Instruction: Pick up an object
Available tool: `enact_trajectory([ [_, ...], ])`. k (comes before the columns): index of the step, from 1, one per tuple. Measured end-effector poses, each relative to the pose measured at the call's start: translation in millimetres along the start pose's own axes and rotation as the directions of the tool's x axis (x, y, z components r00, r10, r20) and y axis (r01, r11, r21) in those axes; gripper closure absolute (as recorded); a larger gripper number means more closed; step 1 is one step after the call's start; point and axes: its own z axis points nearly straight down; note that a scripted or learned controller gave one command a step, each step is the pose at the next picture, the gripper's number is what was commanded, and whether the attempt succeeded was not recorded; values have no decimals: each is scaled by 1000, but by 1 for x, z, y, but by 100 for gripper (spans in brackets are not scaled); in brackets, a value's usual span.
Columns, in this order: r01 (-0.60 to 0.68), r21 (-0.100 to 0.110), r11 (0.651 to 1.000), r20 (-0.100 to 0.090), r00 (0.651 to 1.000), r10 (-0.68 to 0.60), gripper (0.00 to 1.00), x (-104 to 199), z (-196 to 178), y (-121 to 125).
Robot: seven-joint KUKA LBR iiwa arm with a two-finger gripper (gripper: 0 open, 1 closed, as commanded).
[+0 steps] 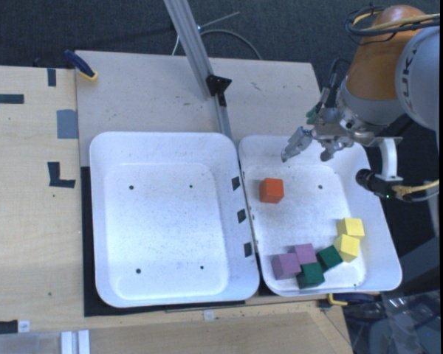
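A wooden tabletop (29, 220) carries two shallow white bins side by side, seen from above at a slant. All places here are given relative to the right bin (373, 268).

Nearest the viewer, along that bin's front edge, lies a cluster of small blocks: two purple blocks (294, 260) touching each other, two green blocks (319, 266) just right of them, and two yellow blocks (348, 237) at the right end, one behind the other. Farther back, near the bin's middle and toward its left wall, an orange block (272, 190) sits alone, well apart from the cluster.

The left bin (166, 216) touches the right bin's left wall.

Over the right bin's far edge hangs the pincer (314, 148), its two fingers spread apart and holding nothing, pointing down toward the bin's back left corner. It is beyond the orange block and not touching it. The grey arm (399, 57) with its orange band reaches in from beyond the bin's far right corner. Partial lettering, "KU", shows on the arm's casing.

Behind both bins a slanted metal pole (196, 43) rises from the tabletop.
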Motion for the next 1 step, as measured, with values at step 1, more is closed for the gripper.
enact_trajectory([
  [1,0,8,1000,0,1000,0,0,8,137,11],
])
